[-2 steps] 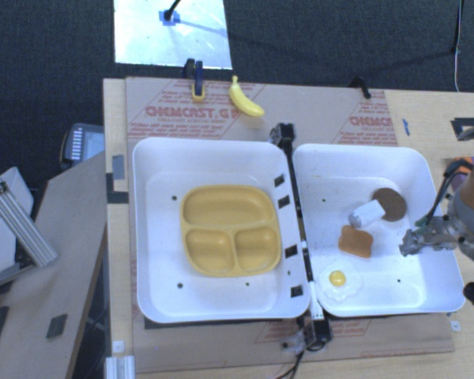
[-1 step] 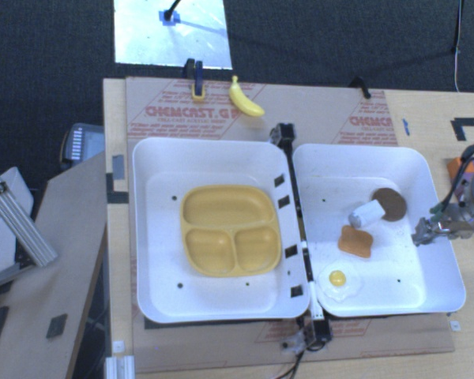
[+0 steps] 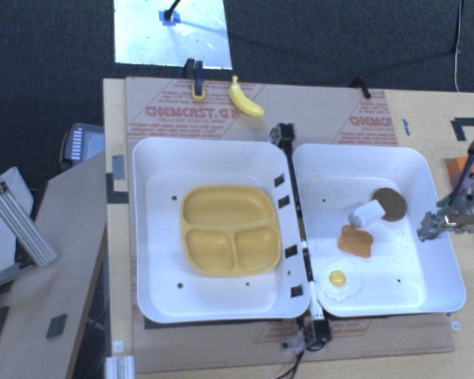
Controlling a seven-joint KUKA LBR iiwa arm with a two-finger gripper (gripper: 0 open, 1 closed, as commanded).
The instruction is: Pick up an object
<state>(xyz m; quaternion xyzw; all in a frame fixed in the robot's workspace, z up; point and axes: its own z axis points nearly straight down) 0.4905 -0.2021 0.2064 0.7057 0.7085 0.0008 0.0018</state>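
A: Item one. What do we list for the left bin (image 3: 154, 164)?

B: We record a shallow white bin holding one yellow divided tray (image 3: 227, 230), three compartments, lying flat near the bin's middle.

A: Item two, the right bin (image 3: 411, 287)?

B: We count four small things in it. A brown round disc (image 3: 390, 202) toward the far right part of the floor. A white cylinder (image 3: 366, 212) lying on its side, touching the disc's left edge. An orange-brown piece, like toast (image 3: 355, 242), just in front of the cylinder. A fried egg toy (image 3: 339, 282), white with a yellow yolk, nearest the front left corner, apart from the rest.

A: Item three, the gripper (image 3: 429, 226)?

B: We place it over the right rim of the right bin, at the end of the arm coming in from the right. It sits well apart from the disc and cylinder. It is small and blurred, so we cannot tell whether it is spread or closed. We see nothing between its fingers.

A: Items outside the bins?

B: A yellow banana (image 3: 245, 101) on the printed board (image 3: 174, 113) behind the left bin. A yellow-and-black clamp (image 3: 197, 81) just left of it. A shiny metal sheet (image 3: 172, 22) farther back.
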